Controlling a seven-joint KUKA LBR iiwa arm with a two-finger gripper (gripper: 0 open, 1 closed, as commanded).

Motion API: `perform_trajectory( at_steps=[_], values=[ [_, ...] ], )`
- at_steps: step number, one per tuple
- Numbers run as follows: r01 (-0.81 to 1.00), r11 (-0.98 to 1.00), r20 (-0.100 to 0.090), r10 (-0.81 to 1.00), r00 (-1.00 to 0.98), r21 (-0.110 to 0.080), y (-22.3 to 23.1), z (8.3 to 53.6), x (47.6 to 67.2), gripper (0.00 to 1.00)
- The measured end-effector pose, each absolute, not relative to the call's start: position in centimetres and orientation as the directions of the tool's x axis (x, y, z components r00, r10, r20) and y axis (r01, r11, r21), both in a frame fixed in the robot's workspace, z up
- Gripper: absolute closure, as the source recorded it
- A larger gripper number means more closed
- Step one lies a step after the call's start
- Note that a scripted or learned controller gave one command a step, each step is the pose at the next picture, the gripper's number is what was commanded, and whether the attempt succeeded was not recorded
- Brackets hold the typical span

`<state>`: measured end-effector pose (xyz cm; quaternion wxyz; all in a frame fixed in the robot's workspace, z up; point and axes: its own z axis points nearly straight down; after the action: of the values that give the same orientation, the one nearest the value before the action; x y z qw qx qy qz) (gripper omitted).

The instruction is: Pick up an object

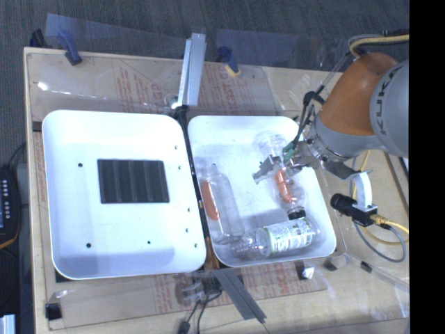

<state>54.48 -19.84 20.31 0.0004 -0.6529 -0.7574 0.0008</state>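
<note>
End effector (272, 165) of the grey arm hovers in the right white bin (233, 127), grip state impossible to tell, above a clear plastic bottle with orange contents (286, 188); descent likely next

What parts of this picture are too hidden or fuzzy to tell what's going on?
- Gripper, camera view: small and blurred over the right bin; whether it holds anything cannot be told.
- Orange thing below the gripper: too small to identify.
- Clear bottle and bottle with the label: see-through, with outlines fading into the white bin.
- Arm: cut off by the picture's right side.
</note>
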Motion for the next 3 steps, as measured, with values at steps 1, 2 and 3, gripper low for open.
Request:
perform_trajectory(
  at_steps=[1,2,3],
  values=[
    [0.998,0.068,0.0,0.998,-0.068,0.0,-15.2,28.3,58.7,0.0],
    [0.997,0.082,0.0,0.997,-0.082,-0.005,-20.2,21.5,55.5,0.0],
    [0.992,0.127,0.001,0.992,-0.127,-0.004,-20.9,18.0,55.9,0.0]
  ],
)
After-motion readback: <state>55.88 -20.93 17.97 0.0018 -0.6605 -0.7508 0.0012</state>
